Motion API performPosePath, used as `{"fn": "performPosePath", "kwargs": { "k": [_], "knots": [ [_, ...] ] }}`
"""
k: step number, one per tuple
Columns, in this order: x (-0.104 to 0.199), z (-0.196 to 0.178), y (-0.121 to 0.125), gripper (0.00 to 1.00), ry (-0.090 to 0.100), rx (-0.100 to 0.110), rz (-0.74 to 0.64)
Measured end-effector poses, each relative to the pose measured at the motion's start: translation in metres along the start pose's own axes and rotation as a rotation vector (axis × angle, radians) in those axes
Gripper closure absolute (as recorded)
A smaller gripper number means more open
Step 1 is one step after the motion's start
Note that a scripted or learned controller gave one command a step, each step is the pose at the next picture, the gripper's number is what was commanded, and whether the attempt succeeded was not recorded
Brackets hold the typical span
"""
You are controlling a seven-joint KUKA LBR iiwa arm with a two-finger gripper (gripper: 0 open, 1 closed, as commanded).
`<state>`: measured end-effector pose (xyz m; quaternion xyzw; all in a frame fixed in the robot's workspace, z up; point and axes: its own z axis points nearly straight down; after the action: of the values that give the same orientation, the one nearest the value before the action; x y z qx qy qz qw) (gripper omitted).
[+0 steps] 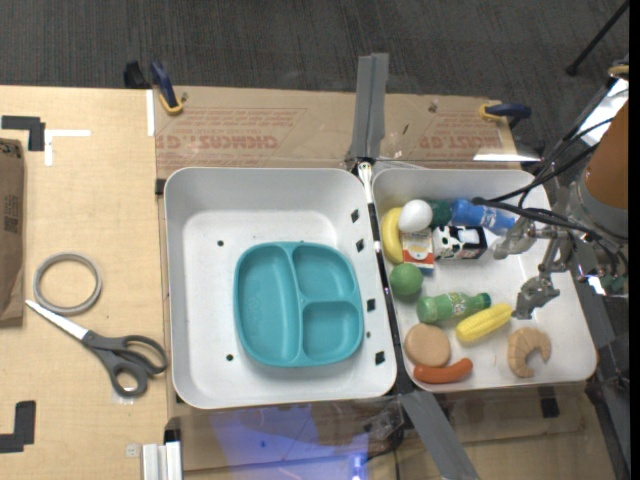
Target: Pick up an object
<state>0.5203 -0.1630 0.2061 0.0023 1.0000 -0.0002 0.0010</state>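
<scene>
The task names no single object, so the likely candidates are the toy foods in the right bin (575, 368): a croissant (528, 350) lies near the bin's front right corner, and a yellow corn cob (484, 322) lies just beside it, touching a green bottle (450, 306). The gripper (535, 296) hangs above the bare floor of the bin between these and the right wall, with nothing between its fingers — whether they stand apart or together I cannot tell from this slanted view. So the step in hand seems to be the approach, and the grasp is not yet made. The next move, I judge, calls for lowering over the croissant, which lies free of its neighbours. The left bin (190, 268) carries a teal divided plate (298, 303).
</scene>
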Motion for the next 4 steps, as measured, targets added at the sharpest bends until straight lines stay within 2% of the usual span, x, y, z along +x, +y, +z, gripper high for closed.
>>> {"fn": "performPosePath", "kwargs": {
  "k": [1,2,3,4],
  "knots": [
    [-0.021,0.114,0.031,0.00,-0.001,0.000,-0.074],
    [0.029,0.114,0.052,0.00,0.001,-0.001,0.044],
    [0.027,0.104,0.053,1.00,-0.004,0.001,0.041],
    [0.028,0.104,0.053,0.00,-0.003,0.000,0.042]
  ]
}}
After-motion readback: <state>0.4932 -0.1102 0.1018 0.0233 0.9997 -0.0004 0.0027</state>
